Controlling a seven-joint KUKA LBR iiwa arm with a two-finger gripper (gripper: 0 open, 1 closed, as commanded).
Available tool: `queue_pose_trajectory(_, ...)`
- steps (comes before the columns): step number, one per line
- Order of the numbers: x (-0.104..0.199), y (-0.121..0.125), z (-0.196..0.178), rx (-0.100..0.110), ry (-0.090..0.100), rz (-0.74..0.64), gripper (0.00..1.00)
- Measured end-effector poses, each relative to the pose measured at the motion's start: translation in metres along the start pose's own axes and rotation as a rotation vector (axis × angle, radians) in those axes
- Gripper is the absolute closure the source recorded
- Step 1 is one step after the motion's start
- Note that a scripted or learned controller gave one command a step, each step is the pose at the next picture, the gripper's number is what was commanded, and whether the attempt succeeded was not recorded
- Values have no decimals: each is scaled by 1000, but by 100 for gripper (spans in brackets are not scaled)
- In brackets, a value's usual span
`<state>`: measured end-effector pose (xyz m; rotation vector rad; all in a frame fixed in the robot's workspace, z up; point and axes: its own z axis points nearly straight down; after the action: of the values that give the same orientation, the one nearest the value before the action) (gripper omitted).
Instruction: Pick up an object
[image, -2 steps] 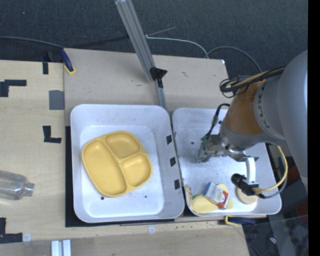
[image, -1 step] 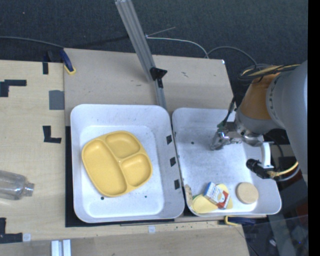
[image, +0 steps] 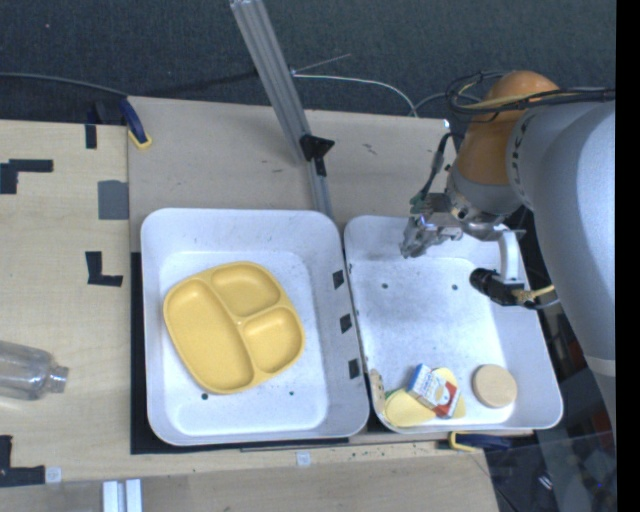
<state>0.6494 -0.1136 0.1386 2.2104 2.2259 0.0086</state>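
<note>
My gripper (image: 418, 240) hangs over the far edge of the right bin (image: 420, 310), near its back wall. Nothing shows between its fingers. At the bin's front edge lies a small cluster: a yellow piece (image: 403, 408), a small white, red and blue packet (image: 433, 388) resting on it, and a round tan disc (image: 494, 386) to the right. These lie well in front of the gripper. The left bin (image: 160, 240) holds a yellow divided plate (image: 233, 324).
A slanted metal pole (image: 280, 85) with a black clamp runs down to the gap between the bins. A clear plastic bottle (image: 30, 371) lies on the bench at the far left. Black cables (image: 505, 288) hang beside the arm over the right bin's right side.
</note>
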Motion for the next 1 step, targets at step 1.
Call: queue_pose_trajectory(1,-68,31,11,12,2,8,100)
